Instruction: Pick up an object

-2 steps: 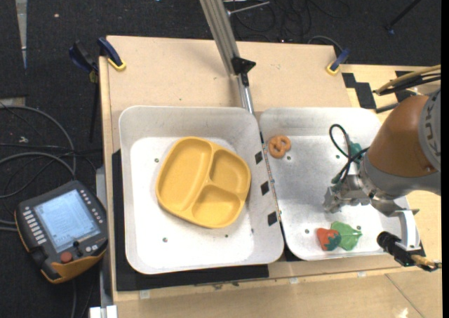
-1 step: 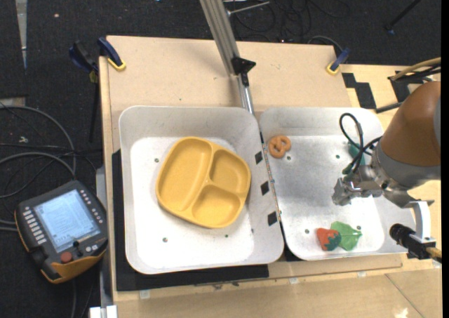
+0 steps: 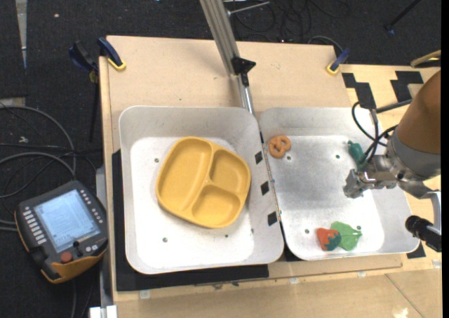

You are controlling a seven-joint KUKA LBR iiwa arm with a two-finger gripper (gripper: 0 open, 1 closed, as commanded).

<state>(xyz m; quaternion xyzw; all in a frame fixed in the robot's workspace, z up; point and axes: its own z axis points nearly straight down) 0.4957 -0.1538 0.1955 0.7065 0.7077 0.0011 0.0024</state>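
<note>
In the right bin [image 3: 312,194], a small orange-brown pretzel-shaped piece [image 3: 279,146] lies near the far left corner. A teal object [image 3: 355,149] sits at the far right, partly behind the arm's cables. A red piece [image 3: 326,239] and a green piece [image 3: 348,234] touch each other near the front edge. My gripper [image 3: 354,187] hangs over the right side of this bin, just in front of the teal object and well above the red and green pair. Nothing shows in its grasp.
A yellow three-compartment plate [image 3: 203,182] lies in the left bin [image 3: 135,169]. A slanted metal pole [image 3: 219,18] rises from the seam between the bins at the back. A teach pendant [image 3: 59,229] rests on the floor to the left.
</note>
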